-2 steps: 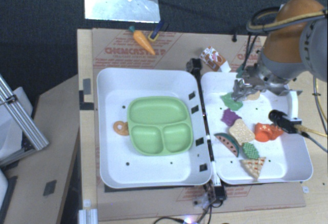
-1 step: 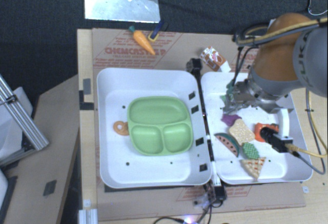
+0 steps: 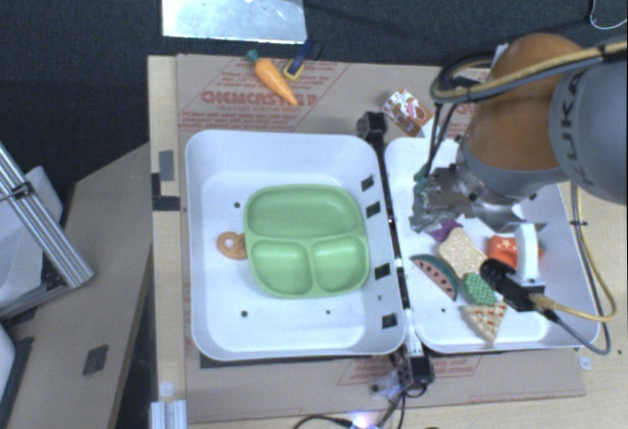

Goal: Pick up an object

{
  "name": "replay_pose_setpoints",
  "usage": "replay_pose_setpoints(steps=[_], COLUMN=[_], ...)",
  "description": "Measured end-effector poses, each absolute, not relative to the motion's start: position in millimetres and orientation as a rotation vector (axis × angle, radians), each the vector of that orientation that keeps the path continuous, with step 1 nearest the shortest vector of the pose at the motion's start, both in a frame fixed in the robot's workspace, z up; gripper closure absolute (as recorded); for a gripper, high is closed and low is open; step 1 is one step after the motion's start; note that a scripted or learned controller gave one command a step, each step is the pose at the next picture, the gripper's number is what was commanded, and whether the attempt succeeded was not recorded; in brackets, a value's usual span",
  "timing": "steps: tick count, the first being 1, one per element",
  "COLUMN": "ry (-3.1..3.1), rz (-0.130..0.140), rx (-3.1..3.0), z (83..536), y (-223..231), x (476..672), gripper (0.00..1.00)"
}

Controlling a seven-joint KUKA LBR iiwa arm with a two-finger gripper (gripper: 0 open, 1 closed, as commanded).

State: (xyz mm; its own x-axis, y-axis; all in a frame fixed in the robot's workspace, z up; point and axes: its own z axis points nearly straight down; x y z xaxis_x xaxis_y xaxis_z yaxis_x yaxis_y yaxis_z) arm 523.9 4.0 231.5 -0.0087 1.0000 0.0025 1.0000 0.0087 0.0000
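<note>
Reaching in from three o'clock, grey arm point(image 3: 549, 123) bent low over the right bin point(image 3: 579, 319), orange band up top. Pincer point(image 3: 434, 206) down at the bin's nine o'clock side, right above a purple piece point(image 3: 446, 228); open or closed, cannot tell. Toy foods clustered at six o'clock of it: watermelon slice point(image 3: 436, 273), cracker point(image 3: 460, 248), green piece point(image 3: 480, 288). Left bin point(image 3: 211, 221) carrying a green divided plate point(image 3: 302, 239).

The arm point(image 3: 530, 113) runs off the view's right edge and covers the right bin's point(image 3: 432, 334) back half. Its gripper point(image 3: 430, 206) hangs low there, fingers too dark and crowded to read. A purple object point(image 3: 446, 228) peeks out beneath it, mostly hidden.
</note>
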Motion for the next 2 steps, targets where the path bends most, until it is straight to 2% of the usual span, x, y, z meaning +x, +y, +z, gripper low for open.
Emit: replay_pose_setpoints(steps=[2], ry=[-2.222], rz=[0.0], rx=[-2.219], z=[229], y=[8], x=[508.2], gripper=[1.0])
